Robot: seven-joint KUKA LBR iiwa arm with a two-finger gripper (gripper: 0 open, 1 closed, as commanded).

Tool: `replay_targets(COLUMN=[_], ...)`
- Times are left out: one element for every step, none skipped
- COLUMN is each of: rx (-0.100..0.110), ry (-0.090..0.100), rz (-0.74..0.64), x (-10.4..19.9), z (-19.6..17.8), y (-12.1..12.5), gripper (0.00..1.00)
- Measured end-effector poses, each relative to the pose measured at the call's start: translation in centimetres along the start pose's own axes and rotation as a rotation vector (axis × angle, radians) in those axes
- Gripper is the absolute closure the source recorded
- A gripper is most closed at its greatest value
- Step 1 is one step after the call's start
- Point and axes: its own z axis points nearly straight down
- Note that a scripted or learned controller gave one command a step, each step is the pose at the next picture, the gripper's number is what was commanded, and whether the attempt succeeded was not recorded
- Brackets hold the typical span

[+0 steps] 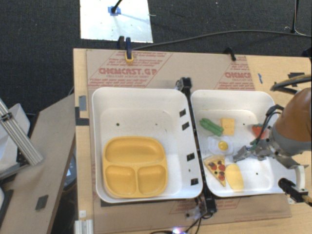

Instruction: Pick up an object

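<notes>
The right bin (243,99) holds several toy foods. A green pod (210,126) lies beside a yellow cheese square (227,126). Below them sit a fried egg (222,145), a pizza slice (217,168) and a pale yellow oblong piece (234,176). A red piece (258,129) is partly hidden by the wrist. My gripper (242,154) hangs low over the bin's middle, just right of the egg and above the yellow oblong piece. I see nothing held in it.
The left bin (141,99) holds a yellow divided tray (135,167). A black divider (192,135) with clips runs between the bins. The arm's orange band (296,121) covers the right bin's right side. Cables cross the back of the bench.
</notes>
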Motion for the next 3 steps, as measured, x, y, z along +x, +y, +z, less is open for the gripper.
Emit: replay_targets(rx=[-0.003, -0.005, -0.006], ry=[-0.001, -0.003, -0.003], rz=[0.0, 0.001, -0.001], x=[0.0, -1.0, -1.5], z=[-1.3, -6.3, -11.2], y=[0.1, -0.1, -0.7], gripper=[1.0, 1.0, 1.0])
